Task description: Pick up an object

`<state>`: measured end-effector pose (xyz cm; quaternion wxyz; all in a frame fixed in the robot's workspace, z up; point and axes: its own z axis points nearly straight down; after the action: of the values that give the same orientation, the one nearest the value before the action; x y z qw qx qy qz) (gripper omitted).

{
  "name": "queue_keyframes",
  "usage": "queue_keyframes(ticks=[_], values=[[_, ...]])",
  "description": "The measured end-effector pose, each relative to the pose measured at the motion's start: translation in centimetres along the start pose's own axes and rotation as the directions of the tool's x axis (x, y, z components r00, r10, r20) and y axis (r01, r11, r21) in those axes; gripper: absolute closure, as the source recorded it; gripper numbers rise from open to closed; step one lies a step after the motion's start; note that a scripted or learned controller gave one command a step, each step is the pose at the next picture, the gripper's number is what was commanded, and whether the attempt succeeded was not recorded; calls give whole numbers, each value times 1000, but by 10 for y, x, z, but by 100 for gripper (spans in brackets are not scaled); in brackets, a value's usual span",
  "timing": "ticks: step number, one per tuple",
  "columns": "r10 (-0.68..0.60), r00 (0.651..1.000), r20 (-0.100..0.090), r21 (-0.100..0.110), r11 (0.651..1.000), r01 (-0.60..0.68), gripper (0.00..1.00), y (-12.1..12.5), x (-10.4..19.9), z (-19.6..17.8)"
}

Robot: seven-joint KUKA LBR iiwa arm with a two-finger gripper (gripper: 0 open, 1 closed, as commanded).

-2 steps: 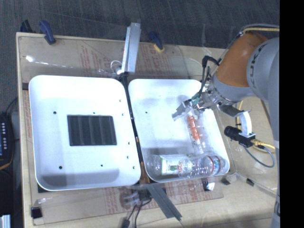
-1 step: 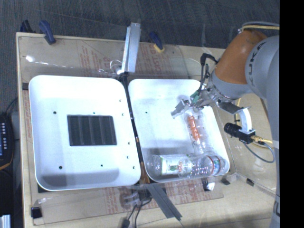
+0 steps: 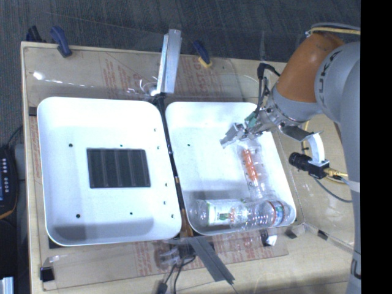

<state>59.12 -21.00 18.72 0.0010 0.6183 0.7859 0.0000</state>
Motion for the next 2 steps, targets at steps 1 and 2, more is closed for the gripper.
queue_keyframes(ticks=[1,2], values=[[-59,998,-3,3,998,59,0,-2,2,-3],[-64,998,-2,3,998,64,100,-1,3,-13]])
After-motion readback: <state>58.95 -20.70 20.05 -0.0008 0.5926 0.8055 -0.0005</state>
